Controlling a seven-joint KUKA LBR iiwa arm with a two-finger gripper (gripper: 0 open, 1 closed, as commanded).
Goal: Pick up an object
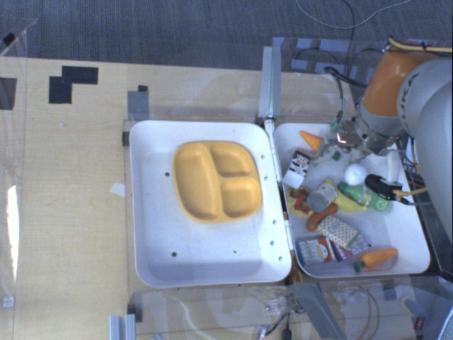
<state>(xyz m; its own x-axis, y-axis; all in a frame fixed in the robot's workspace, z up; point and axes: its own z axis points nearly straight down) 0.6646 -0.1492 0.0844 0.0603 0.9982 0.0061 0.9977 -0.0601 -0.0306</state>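
The right bin holds a jumble of small objects. An orange wedge lies at its far left, with a white ball and a green bottle near the middle. A grey can, a yellow banana and a reddish sausage lie beside them. At the front are a patterned packet, a small box and a carrot. My gripper hangs low over the bin's far edge, just right of the orange wedge and above the white ball. Nothing visible is held in it.
The left bin holds a yellow compartment tray. A metal divider post stands between the bins at the back. Cables trail on the floor behind. The arm's grey body and orange band crowd the right bin's far right corner.
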